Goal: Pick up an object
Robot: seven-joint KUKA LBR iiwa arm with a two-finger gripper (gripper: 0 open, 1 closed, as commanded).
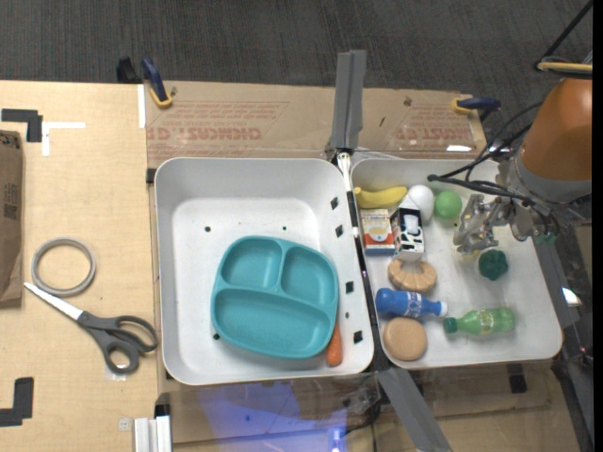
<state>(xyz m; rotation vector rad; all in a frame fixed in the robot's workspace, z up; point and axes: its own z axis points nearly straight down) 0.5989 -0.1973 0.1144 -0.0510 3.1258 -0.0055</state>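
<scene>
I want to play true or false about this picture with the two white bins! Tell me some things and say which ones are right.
1. The teal divided plastic plate lies in the left white bin. True.
2. The yellow banana lies in the left bin. False: it lies in the right white bin, near its back wall.
3. The grey-handled scissors lie outside both bins, on the bench. True.
4. The green plastic bottle stands upright. False: it lies on its side.
5. The roll of tape sits on the teal plate. False: it sits on the bench, beside the scissors.
6. The gripper hangs over the right bin. True.
</scene>
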